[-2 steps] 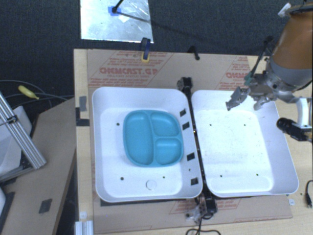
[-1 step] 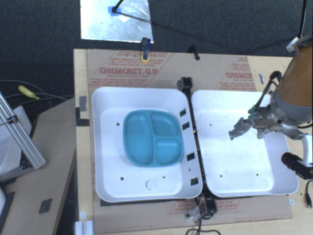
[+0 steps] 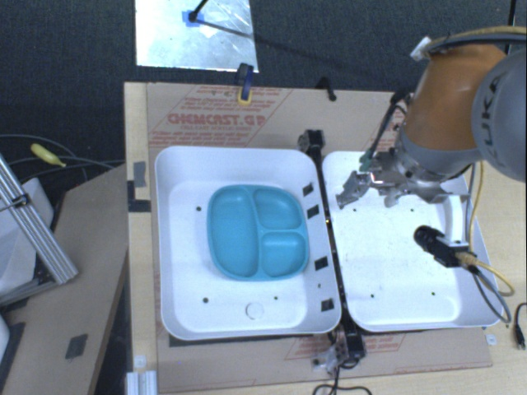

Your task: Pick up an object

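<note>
— Hand condition?
— The grey metal two-finger hand (image 3: 356, 189) is seen over the right white bin (image 3: 395, 303); finger state cannot be told.
— Object location?
— A blue three-compartment plastic plate (image 3: 257, 230) is observed left of the hand, below it in the view, in the left white bin (image 3: 177, 245).

1. This place is a robotics lab or test cell, not a home.
2. The worktop (image 3: 214, 113) is a plain brown board with printed red letters, and two shallow white bins (image 3: 177, 220) are fixed on it side by side with black clips between them.
3. A grey and orange industrial arm (image 3: 449, 97) reaches in from the right, with loose cables (image 3: 486, 278) beside it.
4. An aluminium frame profile (image 3: 29, 229) stands at the left — typical lab building material.
5. The floor is dark carpet (image 3: 66, 56) with a shiny metal sheet (image 3: 193, 23) on it.
</note>
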### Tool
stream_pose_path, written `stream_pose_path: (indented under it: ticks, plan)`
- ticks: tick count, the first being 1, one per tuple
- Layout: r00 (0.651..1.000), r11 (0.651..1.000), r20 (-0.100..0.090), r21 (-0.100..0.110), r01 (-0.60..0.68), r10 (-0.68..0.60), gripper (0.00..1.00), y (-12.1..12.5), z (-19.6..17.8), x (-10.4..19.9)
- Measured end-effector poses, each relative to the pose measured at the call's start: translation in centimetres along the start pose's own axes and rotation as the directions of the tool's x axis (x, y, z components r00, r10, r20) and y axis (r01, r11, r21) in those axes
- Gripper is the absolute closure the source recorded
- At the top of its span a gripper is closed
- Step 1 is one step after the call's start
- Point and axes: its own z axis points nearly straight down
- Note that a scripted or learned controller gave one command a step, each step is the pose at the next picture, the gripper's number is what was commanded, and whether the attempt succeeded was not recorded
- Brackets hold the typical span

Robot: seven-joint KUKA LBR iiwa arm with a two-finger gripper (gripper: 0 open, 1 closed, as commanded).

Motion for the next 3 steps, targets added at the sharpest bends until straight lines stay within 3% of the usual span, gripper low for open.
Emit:
stream_pose_path:
  ticks: [1,2,3]
  plan:
    - [1.0,1.0,-0.003,-0.006,0.0,0.0,0.0,-7.0,-11.4,5.5]
    - [1.0,1.0,0.0,-0.002,-0.004,0.004,1.0,-6.7,-11.9,5.2]
    - [1.0,1.0,-0.001,0.001,-0.003,0.003,1.0,-7.2,-14.2,8.7]
